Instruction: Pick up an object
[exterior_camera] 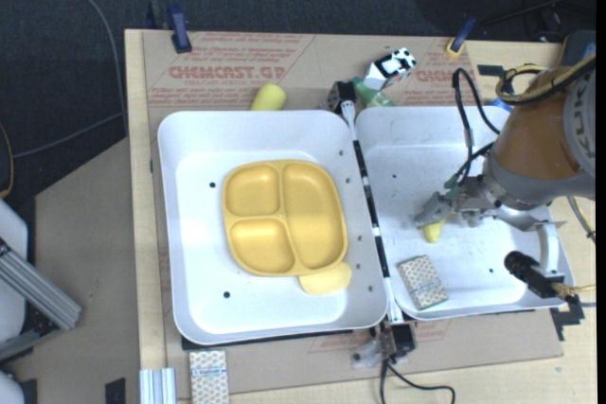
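The grey metal pincer [437, 216] is down in the right bin [417, 142], can't tell if it's clamped, tips right at a small yellow chunk [433, 231]. Left bin: glossy yellow three-section plastic plate [284, 217]. Right, near the front: a speckled tan rectangular block [421, 282].

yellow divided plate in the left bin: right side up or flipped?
Right side up. The yellow divided plate shows its three hollow compartments facing the camera, and it lies flat on the left bin floor.
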Available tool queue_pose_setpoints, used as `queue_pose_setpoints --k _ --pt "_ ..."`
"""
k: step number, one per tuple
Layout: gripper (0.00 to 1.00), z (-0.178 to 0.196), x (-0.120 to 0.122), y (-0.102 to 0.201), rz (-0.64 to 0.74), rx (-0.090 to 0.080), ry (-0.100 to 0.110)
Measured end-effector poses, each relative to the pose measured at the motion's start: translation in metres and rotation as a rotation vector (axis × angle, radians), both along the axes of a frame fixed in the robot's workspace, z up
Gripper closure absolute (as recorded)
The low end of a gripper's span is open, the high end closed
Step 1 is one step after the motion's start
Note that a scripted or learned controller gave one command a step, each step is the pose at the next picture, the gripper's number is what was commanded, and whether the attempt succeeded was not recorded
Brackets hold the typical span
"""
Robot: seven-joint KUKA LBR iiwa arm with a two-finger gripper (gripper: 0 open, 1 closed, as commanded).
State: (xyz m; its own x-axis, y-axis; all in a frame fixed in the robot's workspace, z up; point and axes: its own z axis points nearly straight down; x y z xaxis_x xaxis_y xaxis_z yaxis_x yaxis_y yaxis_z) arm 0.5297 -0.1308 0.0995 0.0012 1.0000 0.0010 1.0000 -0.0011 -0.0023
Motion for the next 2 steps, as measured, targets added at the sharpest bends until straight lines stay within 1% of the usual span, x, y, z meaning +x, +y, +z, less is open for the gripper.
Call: queue_pose_setpoints --k 1,2 --pt "1.0 0.0103 0.0008 0.0 -0.001 -0.001 -0.003" --pt "0.0 0.0102 0.0007 0.0 -0.001 -0.001 -0.003"
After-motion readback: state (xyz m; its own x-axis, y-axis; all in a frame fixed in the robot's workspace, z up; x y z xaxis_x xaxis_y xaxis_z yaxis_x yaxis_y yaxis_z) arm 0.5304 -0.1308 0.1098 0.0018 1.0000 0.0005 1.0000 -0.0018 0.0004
